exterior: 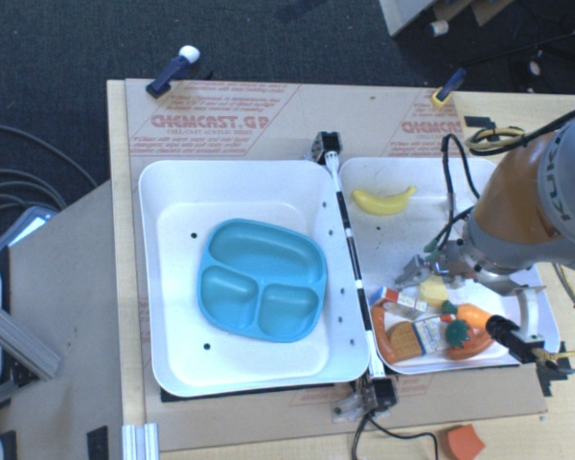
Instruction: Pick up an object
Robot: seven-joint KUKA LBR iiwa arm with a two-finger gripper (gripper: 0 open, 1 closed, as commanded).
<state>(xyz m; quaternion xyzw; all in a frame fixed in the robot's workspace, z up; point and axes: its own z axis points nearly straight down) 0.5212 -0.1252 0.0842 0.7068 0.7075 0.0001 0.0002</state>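
Note:
The right bin (pixel 517 175) holds a yellow banana (pixel 383 199) at its far left. An orange plate (pixel 395 356) lies at the bin's near side. It carries a brown toast-like piece (pixel 401 338), a small wrapped packet (pixel 429 332) and an orange carrot with a green top (pixel 468 318). Just behind the plate lie a yellow piece (pixel 434 292) and a red-and-white item (pixel 399 300). My gripper (pixel 429 264) hangs low over these items in the middle of the bin. The grey and orange arm (pixel 517 209) covers the bin's right part.
The left bin (pixel 163 257) holds a blue divided plate (pixel 262 278). A blue clamp (pixel 172 70) and a yellow clamp (pixel 448 86) sit at the board's far edge. Black cables (pixel 452 175) run over the right bin. An orange block (pixel 463 441) lies near the front.

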